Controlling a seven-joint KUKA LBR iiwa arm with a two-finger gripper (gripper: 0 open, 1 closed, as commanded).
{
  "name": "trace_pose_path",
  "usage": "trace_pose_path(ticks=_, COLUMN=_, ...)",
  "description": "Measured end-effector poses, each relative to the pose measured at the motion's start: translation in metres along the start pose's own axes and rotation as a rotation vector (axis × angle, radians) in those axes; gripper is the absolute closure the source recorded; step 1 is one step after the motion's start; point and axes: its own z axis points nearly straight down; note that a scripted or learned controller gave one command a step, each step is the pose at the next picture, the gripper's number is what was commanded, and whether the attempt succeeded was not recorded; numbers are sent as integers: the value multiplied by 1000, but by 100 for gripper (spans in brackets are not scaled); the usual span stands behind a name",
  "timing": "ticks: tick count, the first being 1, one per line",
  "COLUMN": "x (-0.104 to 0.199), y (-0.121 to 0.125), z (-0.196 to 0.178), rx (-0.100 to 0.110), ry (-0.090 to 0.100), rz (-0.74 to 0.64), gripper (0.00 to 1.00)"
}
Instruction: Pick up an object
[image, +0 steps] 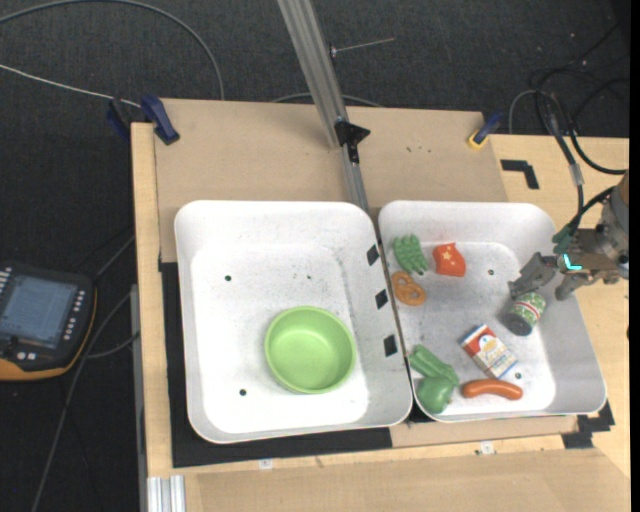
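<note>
Two shallow white bins are sitting side by side on the wooden bench, and the arm is reaching in from the right over the far edge of the right bin. Its gripper is hanging just above a small dark can with a green label, which is lying tilted near the bin's right wall; the fingers are standing spread apart, one on each side above the can's top, with nothing clamped between them (the can is resting on the bin floor, not lifted). Left of the can, a small red and white carton is lying at a slant, and just below it a red sausage-shaped toy is lying near the front rim. A green pepper-like toy is sitting by the bin's front left corner. Further back along the left wall a brown pretzel-shaped piece is lying just in front of a green leafy toy, and a small red object is sitting beside that one. In the left bin, a light green bowl is standing upright toward the front right.
</note>
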Motion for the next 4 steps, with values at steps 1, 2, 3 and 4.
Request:
trace_pose_path(ticks=1, x=0, y=0, z=0, rx=0, ry=0, rz=0, gripper=0)
trace_pose_path(ticks=2, x=10, y=1, z=53, rx=5, ry=1, rz=-1, gripper=0)
trace_pose_path(ticks=3, x=4, y=-1, z=98, rx=5, ry=1, rz=0, gripper=0)
trace_pose_path(ticks=4, x=5, y=-3, z=160, rx=6, ry=1, rz=0, gripper=0)
